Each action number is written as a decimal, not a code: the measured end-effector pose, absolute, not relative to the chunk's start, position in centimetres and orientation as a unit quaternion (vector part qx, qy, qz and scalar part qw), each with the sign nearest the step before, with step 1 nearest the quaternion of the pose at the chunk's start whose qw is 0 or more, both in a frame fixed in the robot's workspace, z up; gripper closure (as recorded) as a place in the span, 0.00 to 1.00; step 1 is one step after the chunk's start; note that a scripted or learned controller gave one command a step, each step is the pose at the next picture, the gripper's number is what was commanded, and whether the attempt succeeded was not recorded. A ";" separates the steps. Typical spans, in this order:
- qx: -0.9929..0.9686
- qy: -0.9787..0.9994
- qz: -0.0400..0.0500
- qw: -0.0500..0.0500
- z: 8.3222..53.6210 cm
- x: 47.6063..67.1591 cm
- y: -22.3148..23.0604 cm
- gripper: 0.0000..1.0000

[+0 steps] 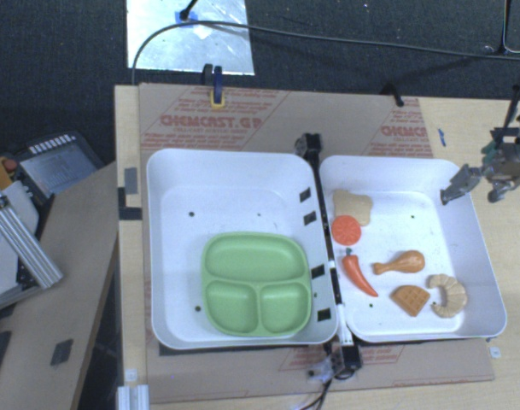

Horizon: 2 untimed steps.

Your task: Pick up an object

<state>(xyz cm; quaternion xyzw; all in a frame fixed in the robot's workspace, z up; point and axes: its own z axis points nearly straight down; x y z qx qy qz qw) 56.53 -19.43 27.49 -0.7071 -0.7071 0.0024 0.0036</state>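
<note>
- Right now the gripper (pixel 475 186) hangs at the far right of the camera view, over the upper right rim of the right bin (pixel 473 229); its two dark fingers (pixel 454 188) look spread apart with nothing between them, so it is released and touches no object.
- Inside that bin lie the toy foods: a pale bread slice (pixel 353 205) at the upper left, a red tomato slice (pixel 346 230) just below it, and a red chili pepper (pixel 359 273) lower still.
- Near the middle sits a chicken drumstick (pixel 401 264), with a waffle piece (pixel 410 298) below it and a croissant (pixel 448 295) just beside the waffle, close to the right wall.
- Bare white floor lies open in the bin's upper right, beneath the gripper, well apart from the foods.
- To the left, the left bin (pixel 183 186) carries a green divided plate (pixel 257 282) in its lower half.
</note>
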 end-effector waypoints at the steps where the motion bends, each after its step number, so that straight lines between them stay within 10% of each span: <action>1: -0.706 -0.708 0.000 -0.001 28.1 56.7 -19.4 0.00; 2: -0.707 -0.707 0.001 0.001 22.8 56.3 -20.3 0.00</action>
